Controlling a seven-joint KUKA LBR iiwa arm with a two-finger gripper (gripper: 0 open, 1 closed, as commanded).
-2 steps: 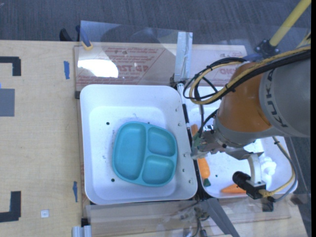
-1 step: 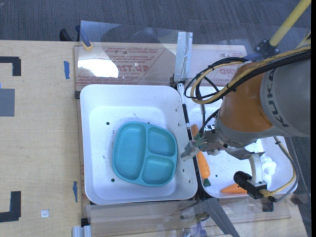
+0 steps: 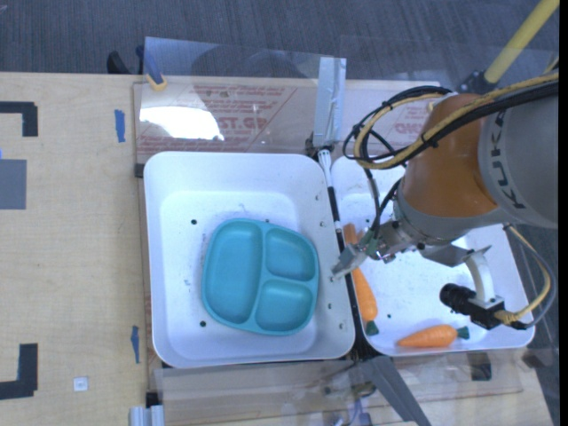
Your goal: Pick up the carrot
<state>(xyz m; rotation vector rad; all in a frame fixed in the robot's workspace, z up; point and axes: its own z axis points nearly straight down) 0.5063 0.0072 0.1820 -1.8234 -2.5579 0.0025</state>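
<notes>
Two carrots lie in the right bin (image 3: 497, 264). One carrot (image 3: 363, 296) rests lengthwise along the bin's left wall, its green end toward the front. The other carrot (image 3: 427, 336) lies crosswise near the front wall, green end to the right. My gripper (image 3: 349, 261) hangs low at the left wall of this bin, right at the upper end of the first carrot. A small orange bit (image 3: 351, 234) shows just beyond the gripper; I cannot tell whether it belongs to that carrot. The arm's grey and orange body covers the back of the right bin.
The left bin (image 3: 169, 185) holds a teal divided plate (image 3: 261, 276). The wall between the two bins (image 3: 332, 211) runs right beside the gripper. A clear plastic sheet (image 3: 240, 105) lies behind the left bin. Yellow cables loop above the wrist.
</notes>
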